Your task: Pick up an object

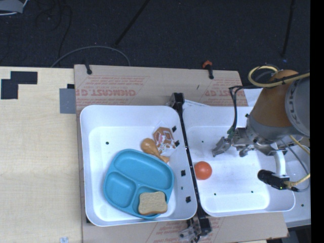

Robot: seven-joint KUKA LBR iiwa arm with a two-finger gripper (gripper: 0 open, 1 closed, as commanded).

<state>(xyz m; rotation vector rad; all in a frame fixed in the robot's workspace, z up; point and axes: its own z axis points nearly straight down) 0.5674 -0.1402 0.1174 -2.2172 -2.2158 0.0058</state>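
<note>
you've got the gripper (221,147) low over the right bin (238,202), and from this angle i can't tell its state. nothing visibly sits in it. the nearest candidate is the small orange-red ball (203,170), lying on the right bin floor just below and left of the tool, close to the black divider (185,153) between the bins. my read on risk: the ball is round and will roll if a finger clips it off-centre, likely into the divider wall where there's no room to straddle it. watch the loose cables (281,178) hanging off the wrist too; they could drag on the bin. the left bin (93,135) holds a blue sectioned tray (131,178) with a slice of bread (153,202) in its lower compartment, plus a tan drumstick-shaped toy (151,147) and a patterned wrapper (164,137) beside the tray's top edge. both bins sit on a cardboard sheet (152,87) clamped to a light wood bench (35,161); dark floor with cables behind.
</note>
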